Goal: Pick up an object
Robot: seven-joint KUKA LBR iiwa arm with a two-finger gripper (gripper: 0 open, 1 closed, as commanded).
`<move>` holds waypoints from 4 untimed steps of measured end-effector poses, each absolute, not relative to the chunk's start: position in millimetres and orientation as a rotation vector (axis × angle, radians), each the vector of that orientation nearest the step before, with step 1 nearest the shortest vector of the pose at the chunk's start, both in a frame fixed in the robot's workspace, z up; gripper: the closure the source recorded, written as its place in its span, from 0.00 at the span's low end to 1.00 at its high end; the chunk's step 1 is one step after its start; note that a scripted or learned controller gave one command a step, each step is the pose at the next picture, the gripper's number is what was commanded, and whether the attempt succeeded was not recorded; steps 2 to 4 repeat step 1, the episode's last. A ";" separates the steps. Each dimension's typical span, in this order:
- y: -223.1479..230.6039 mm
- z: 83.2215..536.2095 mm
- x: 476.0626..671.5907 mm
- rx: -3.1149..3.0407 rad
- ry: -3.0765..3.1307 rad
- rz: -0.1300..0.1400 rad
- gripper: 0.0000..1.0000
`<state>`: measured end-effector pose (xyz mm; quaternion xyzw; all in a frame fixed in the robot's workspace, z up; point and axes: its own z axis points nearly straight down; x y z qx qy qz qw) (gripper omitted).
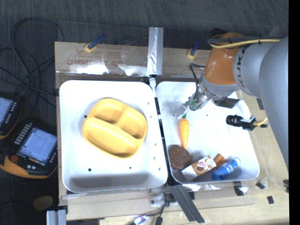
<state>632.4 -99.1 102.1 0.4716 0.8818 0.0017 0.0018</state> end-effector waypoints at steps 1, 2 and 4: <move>-19.3 184.0 668.6 1.663 2.664 -0.001 1.00; -19.3 184.0 668.6 1.663 2.664 -0.001 1.00; -19.3 184.0 668.6 1.663 2.664 -0.001 1.00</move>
